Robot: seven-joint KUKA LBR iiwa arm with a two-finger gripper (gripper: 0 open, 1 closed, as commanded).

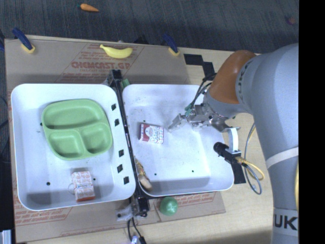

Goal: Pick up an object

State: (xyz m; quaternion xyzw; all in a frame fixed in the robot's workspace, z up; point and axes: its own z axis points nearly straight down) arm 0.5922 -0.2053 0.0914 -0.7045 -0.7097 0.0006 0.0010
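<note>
Gripper (pixel 177 122): over the right bin, fingertips low near its floor toward the middle; finger spread too small and blurred to tell; nothing visible between the fingers.
Arm (pixel 264 95): grey, entering from the right edge, orange band (pixel 228 78) above the wrist, cables trailing past the bin's right rim.
Red and white carton (pixel 152 134): flat on the right bin floor, left of centre, just beside the fingertips on their left, apart from them.
Right bin (pixel 203 184): white, shallow, floor scuffed; a small tan object (pixel 142 178) lies at its lower left corner by the divider.
Left bin (pixel 20 136): white, shallow, touching the right bin along the black clipped seam (pixel 122 131).
Green tray (pixel 77 128): three compartments, tilted a little, in the upper half of the left bin.
Small snack box (pixel 83 185): white and orange, in the left bin's lower part, below the green tray, well apart from the gripper.
Green ball (pixel 168 206): outside the bins, on the cardboard just below the right bin's front rim.
Yellow banana (pixel 116 50): on the cardboard behind the bins, near the seam's far end.
Blue clamps (pixel 24 40): at the far edge of the cardboard, one at the left corner, one further right.
Orange item (pixel 89 7): on the dark floor beyond the bench, well apart from everything else.
</note>
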